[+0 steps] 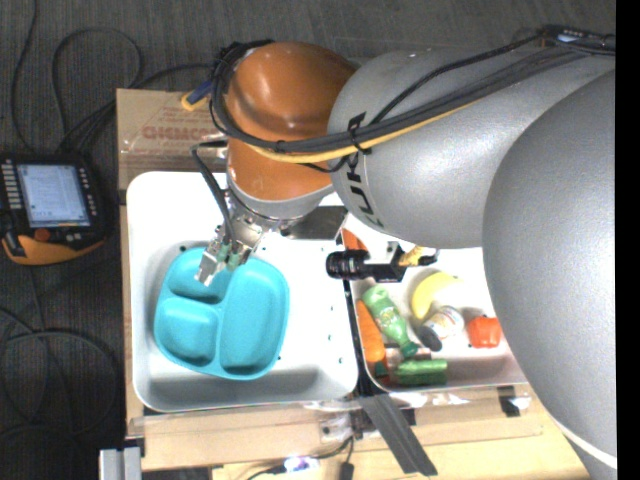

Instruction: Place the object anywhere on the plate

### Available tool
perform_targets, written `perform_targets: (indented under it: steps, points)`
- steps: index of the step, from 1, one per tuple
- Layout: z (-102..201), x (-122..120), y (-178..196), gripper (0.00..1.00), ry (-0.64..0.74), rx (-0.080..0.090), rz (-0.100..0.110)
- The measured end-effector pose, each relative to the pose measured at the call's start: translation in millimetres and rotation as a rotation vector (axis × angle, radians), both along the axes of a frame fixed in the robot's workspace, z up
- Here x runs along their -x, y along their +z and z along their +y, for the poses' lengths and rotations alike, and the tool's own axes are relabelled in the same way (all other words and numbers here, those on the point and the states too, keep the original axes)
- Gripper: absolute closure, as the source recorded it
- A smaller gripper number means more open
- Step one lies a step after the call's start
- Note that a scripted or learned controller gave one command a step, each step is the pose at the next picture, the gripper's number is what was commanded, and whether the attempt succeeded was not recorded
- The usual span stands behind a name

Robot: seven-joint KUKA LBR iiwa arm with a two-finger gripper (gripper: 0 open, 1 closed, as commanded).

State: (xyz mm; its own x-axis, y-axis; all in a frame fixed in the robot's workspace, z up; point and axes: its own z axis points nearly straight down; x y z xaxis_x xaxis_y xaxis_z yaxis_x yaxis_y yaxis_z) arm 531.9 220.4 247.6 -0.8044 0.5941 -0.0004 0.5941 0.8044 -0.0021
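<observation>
At the near edge, the wooden bench frame [240,438] carries the two white bins. In the right bin [500,373] lie the toy foods: a carrot [369,336], a green vegetable piece [420,372], a green bottle-like item [384,308], a banana [432,290] and a small orange-red piece [482,331]. They lie close together, some touching.

In the left bin [145,368] sits the blue divided plate [222,313], and its compartments look bare. The gripper [217,265] hangs over the far-left compartment of the plate, close to its rim. Something small and green seems to be at the fingertips, but it is too small to be sure, so I cannot tell whether the gripper is closed on the object or not.

My judgement: the arm is at the plate, so the carrying part may be finished, but nothing rests on the plate yet. The release is left.

Farther away are a cardboard box [165,128], a teach pendant [50,203] at left, and dark carpet [90,28] with cables.
</observation>
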Motion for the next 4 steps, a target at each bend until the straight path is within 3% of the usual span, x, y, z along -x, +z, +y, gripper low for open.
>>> perform_targets:
  steps: [1,2,3,4]
  points:
    - [-1.3,-21.8,9.6,1.0,-0.209,-0.001,0.0]
    - [-2.6,45.6,-107.4,1.0,-0.245,0.001,0.005]
    - [-2.6,45.4,-107.3,0.0,-0.245,0.0,0.004]
    - [-58.2,48.2,0.5,0.0,-0.317,0.002,0.0]
